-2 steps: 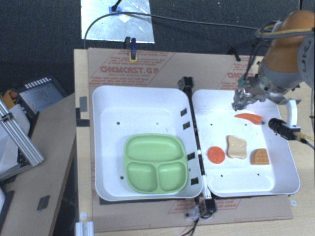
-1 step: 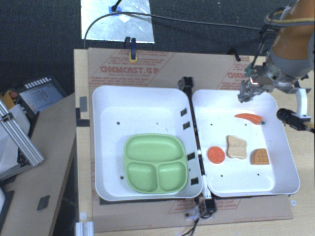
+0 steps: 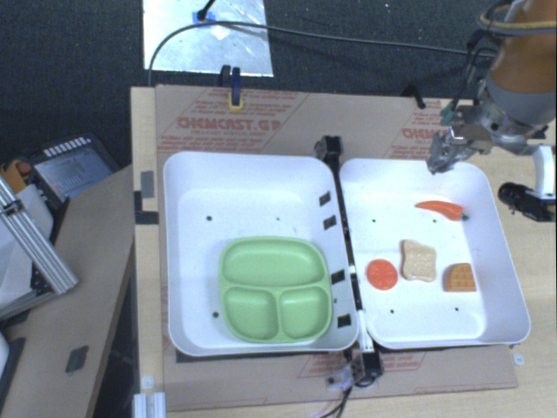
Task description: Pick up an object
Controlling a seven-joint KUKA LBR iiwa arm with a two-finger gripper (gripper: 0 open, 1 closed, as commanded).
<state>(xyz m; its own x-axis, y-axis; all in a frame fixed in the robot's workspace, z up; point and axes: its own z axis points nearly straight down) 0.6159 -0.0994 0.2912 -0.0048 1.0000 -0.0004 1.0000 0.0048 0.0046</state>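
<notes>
- Gripper up over the far rim of the right bin, can't tell its state.
- Orange carrot just below it, apart.
- Toast slice, red tomato slice, waffle nearer the front.
- Green divided plate in the left bin.

Two white bins are seen side by side on the bench, the left bin bearing a green three-part tray toward its 6 o'clock edge. In the right bin an orange strip is seen toward 1 o'clock, with a red disc, a slice of toast and a waffle ranged in a row below it, each apart from the next. The gripper is seen over the right bin's 12 o'clock rim, above and apart from the strip.
</notes>
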